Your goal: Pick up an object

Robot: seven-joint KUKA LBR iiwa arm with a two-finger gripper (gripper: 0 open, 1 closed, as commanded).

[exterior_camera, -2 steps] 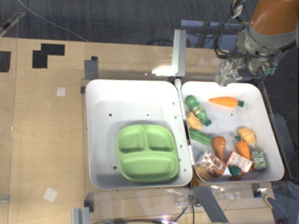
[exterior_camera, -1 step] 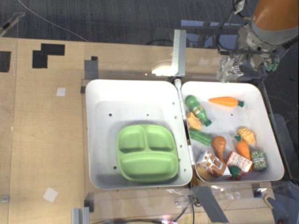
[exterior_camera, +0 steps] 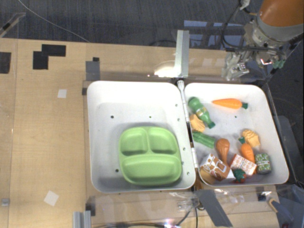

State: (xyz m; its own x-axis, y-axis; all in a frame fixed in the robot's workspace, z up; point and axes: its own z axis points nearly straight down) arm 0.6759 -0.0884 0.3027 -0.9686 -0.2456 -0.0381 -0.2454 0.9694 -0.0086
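The wooden tabletop (exterior_camera: 47, 137) is spanning the frame, carrying 2 shallow white bins side by side. The left bin (exterior_camera: 107, 103) is sitting at the center of the frame, and a green divided plate (exterior_camera: 150, 155) with 3 compartments is lying in its lower half. The right bin (exterior_camera: 259, 99) is sitting in the right half of the frame, touching the left bin along a shared edge.

The arm (exterior_camera: 280, 6) is reaching in at the upper right corner, its orange band showing at the top edge. The gripper (exterior_camera: 236, 66) is hanging above the tabletop just beyond the upper rim of the right bin; whether it is spread or pressed together, I cannot tell, and nothing is visible in it.

Inside the right bin, an orange carrot (exterior_camera: 229, 103) is lying near the upper rim, well apart from the other items. A green bottle (exterior_camera: 199, 111) is lying at the upper left, tilted, with a yellow-orange toy (exterior_camera: 196, 123) just below it. A green cucumber (exterior_camera: 204, 139) is lying below that. A brown drumstick (exterior_camera: 222, 148) is standing beside it. A patterned carton (exterior_camera: 214, 168) and a red-and-white box (exterior_camera: 243, 165) are resting along the lower rim. A smaller carrot (exterior_camera: 247, 151), a tan pastry (exterior_camera: 250, 137) and a dark can (exterior_camera: 262, 163) are crowding the lower right.
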